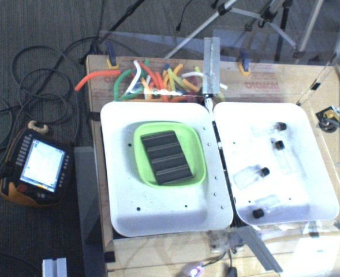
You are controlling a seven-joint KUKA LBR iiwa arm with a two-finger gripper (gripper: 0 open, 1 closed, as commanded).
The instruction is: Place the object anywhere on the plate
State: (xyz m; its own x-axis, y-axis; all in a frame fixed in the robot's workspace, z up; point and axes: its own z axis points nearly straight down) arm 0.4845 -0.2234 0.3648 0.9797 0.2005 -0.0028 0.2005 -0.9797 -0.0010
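Observation:
A green plate [144, 134] lies in the left white bin [158, 212]. A dark ribbed rectangular block [167, 157] rests flat on the plate, near its middle, slightly turned. In the right white bin [308, 201] lie several clear small bottles with black caps, such as one [252, 175] near the middle and one [265, 203] near the front edge.
A bundle of coloured tubes [158, 81] lies on the bench behind the left bin. A metal post [211, 68] stands upright at the back between the bins. A teach pendant [38, 169] sits on the floor at the left.

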